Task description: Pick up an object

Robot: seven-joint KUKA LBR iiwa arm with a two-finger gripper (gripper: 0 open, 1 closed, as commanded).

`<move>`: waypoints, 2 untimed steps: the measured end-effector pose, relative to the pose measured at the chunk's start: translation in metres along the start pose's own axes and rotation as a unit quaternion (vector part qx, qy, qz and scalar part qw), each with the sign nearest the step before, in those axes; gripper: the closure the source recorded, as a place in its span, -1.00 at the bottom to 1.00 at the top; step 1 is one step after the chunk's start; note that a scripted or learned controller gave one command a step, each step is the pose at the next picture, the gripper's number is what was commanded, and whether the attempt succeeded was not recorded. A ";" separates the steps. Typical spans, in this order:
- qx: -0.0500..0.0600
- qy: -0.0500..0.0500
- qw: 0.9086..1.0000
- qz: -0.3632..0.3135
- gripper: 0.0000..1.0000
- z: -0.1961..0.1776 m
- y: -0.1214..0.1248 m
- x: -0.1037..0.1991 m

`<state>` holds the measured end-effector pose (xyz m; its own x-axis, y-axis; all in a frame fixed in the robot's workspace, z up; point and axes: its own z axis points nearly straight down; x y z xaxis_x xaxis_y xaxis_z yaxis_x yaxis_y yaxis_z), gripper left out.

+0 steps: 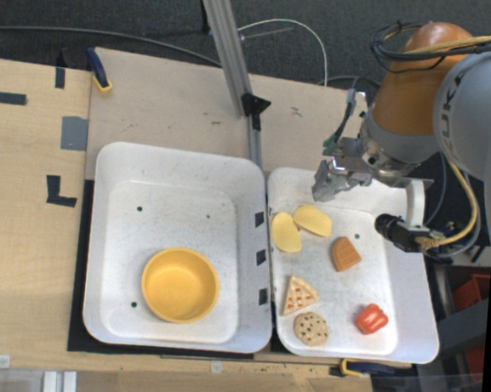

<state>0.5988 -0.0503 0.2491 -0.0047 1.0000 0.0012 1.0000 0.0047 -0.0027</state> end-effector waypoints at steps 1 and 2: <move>0.000 0.000 1.000 -0.001 1.00 -0.002 -0.023 0.055; 0.001 0.000 1.000 -0.001 1.00 0.015 -0.040 0.108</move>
